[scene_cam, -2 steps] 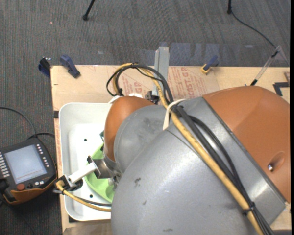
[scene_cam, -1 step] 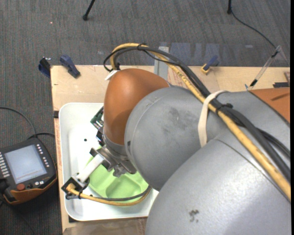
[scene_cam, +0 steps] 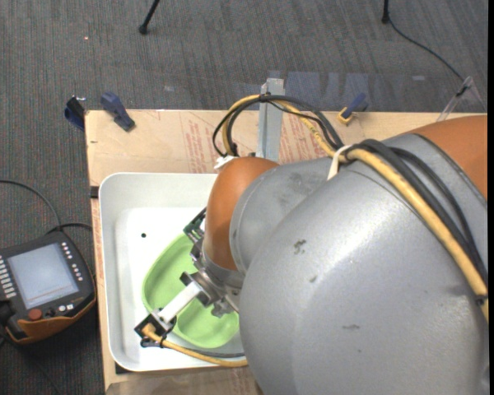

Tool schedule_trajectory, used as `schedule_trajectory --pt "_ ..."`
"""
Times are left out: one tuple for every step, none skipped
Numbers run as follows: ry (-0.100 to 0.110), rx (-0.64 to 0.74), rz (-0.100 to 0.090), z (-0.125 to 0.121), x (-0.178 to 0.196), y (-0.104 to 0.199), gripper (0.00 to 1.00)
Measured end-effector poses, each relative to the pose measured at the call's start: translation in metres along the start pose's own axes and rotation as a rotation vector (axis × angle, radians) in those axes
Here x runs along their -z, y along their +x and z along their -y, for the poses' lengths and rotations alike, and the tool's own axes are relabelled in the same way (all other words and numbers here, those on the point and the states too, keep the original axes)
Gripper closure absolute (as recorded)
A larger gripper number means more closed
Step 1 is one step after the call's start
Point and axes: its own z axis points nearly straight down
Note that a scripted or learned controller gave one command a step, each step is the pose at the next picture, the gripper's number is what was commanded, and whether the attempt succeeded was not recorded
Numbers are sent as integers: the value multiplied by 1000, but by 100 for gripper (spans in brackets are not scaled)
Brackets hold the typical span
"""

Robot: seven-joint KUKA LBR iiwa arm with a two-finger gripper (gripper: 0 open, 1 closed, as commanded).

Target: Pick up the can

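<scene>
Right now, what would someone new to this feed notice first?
The grey arm dominates, reaching in from the right and covering much of the bench, its orange band over the left white bin. Under its wrist a light green dish lies in that bin. A teach pendant sits off the bench at far left.

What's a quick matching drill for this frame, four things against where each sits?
Things:
1. green dish
2. teach pendant
3. blue clamp
4. white bin

Places:
A. far left corner of the bench
B. on the bench, below the arm
C. on the carpet, left of the bench
D. inside the white bin

Pairs: 1-D, 2-C, 3-A, 4-B.
</scene>
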Motion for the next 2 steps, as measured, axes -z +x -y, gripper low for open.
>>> schedule_trajectory --pt "-2 -219 -4 40 84 29 100" --pt "-1 -107 -1 28 20 19 100"
